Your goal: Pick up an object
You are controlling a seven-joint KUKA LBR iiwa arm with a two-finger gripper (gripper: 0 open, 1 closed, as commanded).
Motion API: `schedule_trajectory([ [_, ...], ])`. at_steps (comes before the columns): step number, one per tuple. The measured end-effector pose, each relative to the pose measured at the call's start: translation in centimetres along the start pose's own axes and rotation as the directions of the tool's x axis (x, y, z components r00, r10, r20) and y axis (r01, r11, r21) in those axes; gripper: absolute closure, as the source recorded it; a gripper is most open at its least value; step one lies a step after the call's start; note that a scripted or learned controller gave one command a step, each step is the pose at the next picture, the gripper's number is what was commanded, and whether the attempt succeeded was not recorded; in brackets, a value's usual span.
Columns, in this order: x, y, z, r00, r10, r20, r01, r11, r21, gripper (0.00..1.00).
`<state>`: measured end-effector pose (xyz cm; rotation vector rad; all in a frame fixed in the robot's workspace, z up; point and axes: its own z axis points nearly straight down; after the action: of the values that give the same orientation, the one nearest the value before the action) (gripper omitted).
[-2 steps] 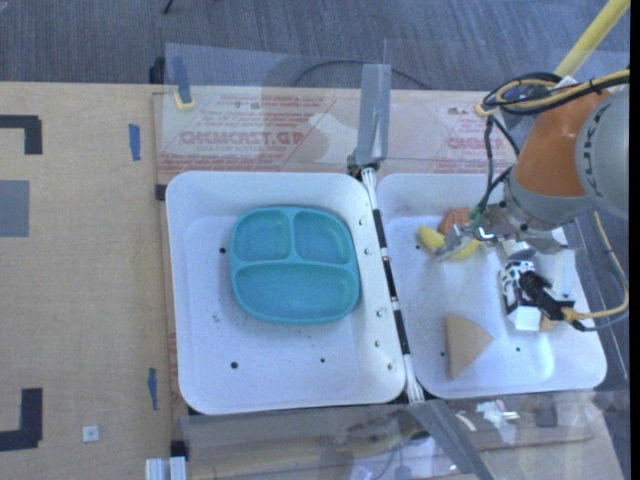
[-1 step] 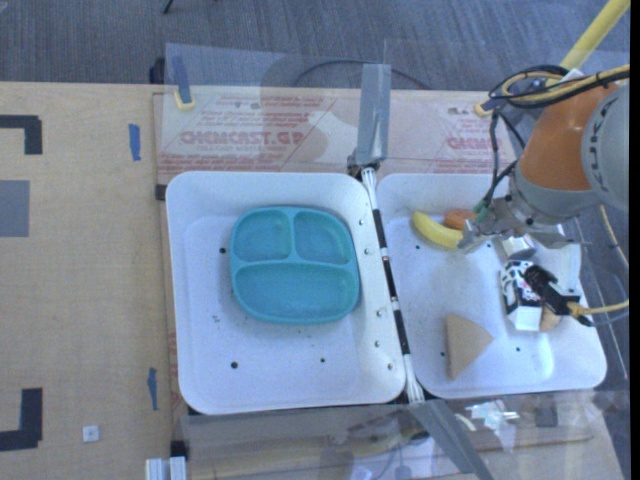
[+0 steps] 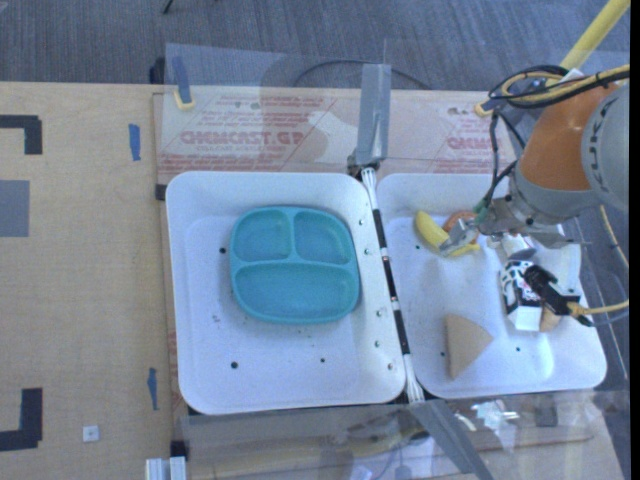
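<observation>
In the right bin (image 3: pixel 570 373), a yellow banana (image 3: pixel 430 230) lies near the far left corner. My gripper (image 3: pixel 464 234) is low over the bin, right beside the banana's right end and touching or nearly touching it. A small orange piece (image 3: pixel 459 216) shows just behind the gripper. A tan wedge-shaped block (image 3: pixel 465 343) lies near the front of this bin. A black-and-white object (image 3: pixel 523 288) with a small tan piece (image 3: pixel 549 318) beside it rests toward the right side. The arm's orange band (image 3: pixel 555 148) rises above the wrist at the right.
The left bin (image 3: pixel 195 368) holds a teal divided plate (image 3: pixel 295 265) at its centre. A grey upright post (image 3: pixel 374 118) stands behind the divider between the bins. Cables (image 3: pixel 530 83) hang off the arm. Bare white floor lies between the banana and the wedge.
</observation>
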<state>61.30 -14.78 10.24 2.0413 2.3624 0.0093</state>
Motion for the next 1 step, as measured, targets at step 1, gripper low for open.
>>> schedule_trajectory([
  [1,0.3,4.17,1.42,1.0,0.003,-0.007,-0.003,1.0,0.01,0.0],
])
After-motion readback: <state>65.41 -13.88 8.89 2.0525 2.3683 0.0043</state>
